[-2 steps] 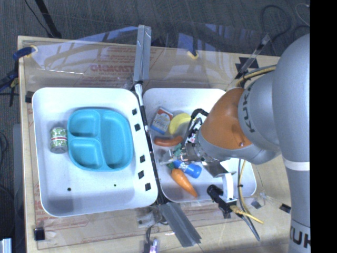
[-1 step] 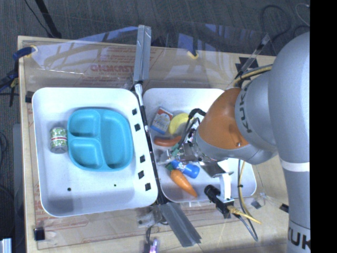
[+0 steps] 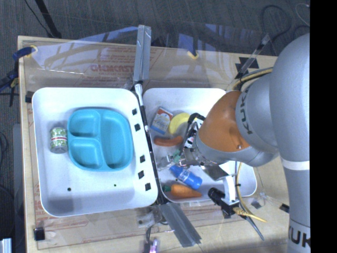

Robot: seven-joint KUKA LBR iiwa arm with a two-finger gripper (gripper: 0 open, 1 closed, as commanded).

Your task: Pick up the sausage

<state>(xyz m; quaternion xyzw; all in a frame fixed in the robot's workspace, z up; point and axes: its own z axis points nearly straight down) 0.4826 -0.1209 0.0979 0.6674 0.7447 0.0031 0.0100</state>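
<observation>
A grey robot arm with an orange band reaches in from the right of the frame and lowers its tool [image 3: 181, 154] into the right-hand bin [image 3: 210, 95], just below the sausage [image 3: 167, 140] it is meant to pick up. The reddish-brown sausage lies near the bin's left wall, at centre frame, beneath a small printed packet [image 3: 160, 119] and beside a yellow fruit [image 3: 179, 122]. The wrist hides most of the tool, so whether it is spread or closed, or has hold of anything, cannot be told; the sausage appears to rest on the bin floor. A blue bottle [image 3: 187, 177] and a carrot [image 3: 183, 192] crowd the lower part of the same bin, leaving little room for a clean approach. In the left-hand bin [image 3: 47, 188], well apart from the work, sit a blue divided tray [image 3: 102, 138] and a small can [image 3: 59, 139]. Both bins stand side by side on the desk [image 3: 79, 57].
</observation>
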